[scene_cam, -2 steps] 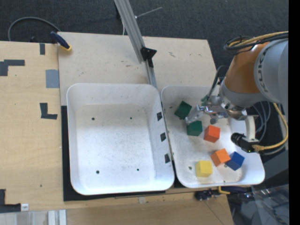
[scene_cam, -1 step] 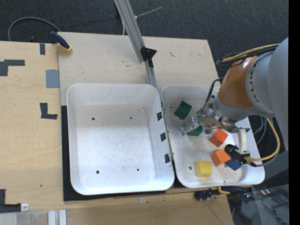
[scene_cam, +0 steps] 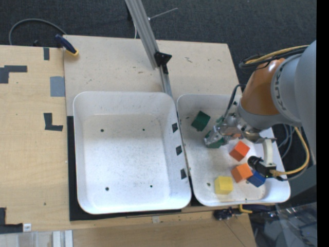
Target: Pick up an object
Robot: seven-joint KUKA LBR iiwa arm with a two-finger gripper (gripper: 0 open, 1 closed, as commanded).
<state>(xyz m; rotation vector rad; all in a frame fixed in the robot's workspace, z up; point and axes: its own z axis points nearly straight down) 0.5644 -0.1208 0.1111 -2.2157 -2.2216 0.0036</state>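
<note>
My gripper (scene_cam: 215, 138) hangs low in the right bin (scene_cam: 198, 189), its metal fingers pointing left at a small dark green piece (scene_cam: 218, 143) that lies right under them. A green block (scene_cam: 200, 121) sits just up and left of the fingertips, apart from them. Two orange blocks lie to the lower right: one (scene_cam: 239, 151) beside the wrist, another (scene_cam: 241, 173) below it, next to a blue block (scene_cam: 257, 179). A yellow block (scene_cam: 223, 184) rests near the bin's front wall. Whether the fingers grip the dark green piece is hidden.
The left bin (scene_cam: 82, 112) stands beside the right one, sharing a ridge with black clips. A slanted metal rail (scene_cam: 146, 30) comes down from the top to the bins' far edge. The grey arm with its orange band (scene_cam: 259, 86) and cables fills the right side.
</note>
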